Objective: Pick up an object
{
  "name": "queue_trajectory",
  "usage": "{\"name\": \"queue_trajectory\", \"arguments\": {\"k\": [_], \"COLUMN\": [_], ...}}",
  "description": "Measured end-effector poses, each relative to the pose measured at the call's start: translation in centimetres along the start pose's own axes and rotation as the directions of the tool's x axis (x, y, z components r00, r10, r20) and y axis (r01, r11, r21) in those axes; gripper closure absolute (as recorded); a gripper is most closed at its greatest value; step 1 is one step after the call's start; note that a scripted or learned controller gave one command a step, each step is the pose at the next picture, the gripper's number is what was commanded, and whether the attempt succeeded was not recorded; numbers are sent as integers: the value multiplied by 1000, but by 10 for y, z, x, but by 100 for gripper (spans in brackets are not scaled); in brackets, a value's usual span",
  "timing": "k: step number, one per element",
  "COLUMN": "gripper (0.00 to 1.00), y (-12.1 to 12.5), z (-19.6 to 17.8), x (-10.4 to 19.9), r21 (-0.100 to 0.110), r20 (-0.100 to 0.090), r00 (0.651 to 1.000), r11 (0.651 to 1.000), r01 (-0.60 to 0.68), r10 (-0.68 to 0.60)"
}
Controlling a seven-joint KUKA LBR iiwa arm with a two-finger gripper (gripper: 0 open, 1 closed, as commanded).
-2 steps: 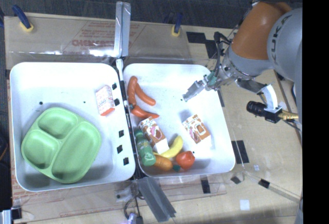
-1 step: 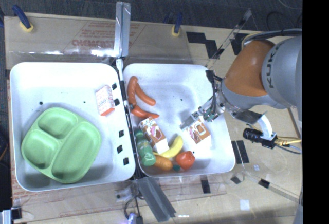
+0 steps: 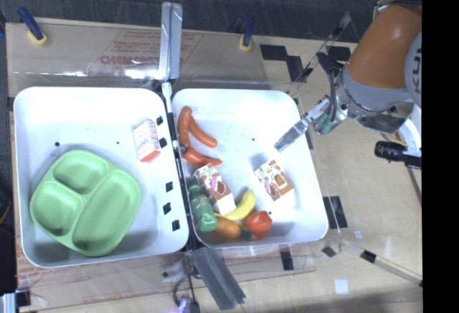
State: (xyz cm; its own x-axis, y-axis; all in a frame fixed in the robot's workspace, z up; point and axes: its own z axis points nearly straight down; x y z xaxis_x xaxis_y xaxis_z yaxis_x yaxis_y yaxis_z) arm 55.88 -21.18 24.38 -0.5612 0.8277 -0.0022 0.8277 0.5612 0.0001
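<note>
Camera view
Hand: over the right bin's right rim, holding nothing; I cannot tell how wide it is.
Small carton: just below the hand, lying flat.
Banana, tomato: lower, left of the hand.
Green plate: far left, in the other bin.

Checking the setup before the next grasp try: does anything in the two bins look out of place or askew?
Nothing looks spilled or damaged. The toy food is crowded along the right bin's left wall and near corner, while the left bin holds a green divided plate and one small carton lying apart by the divider. The gripper hangs above the right bin.
</note>
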Motion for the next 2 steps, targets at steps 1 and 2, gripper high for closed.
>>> {"name": "queue_trajectory", "arguments": {"k": [1,2], "gripper": [0,0], "y": [-3,-13], "z": [23,151], "x": [12,11], "r21": [1,-2], "r20": [-2,3], "r00": [1000,977], "r11": [1000,977], "r01": [-14,215], "r10": [14,-215]}}
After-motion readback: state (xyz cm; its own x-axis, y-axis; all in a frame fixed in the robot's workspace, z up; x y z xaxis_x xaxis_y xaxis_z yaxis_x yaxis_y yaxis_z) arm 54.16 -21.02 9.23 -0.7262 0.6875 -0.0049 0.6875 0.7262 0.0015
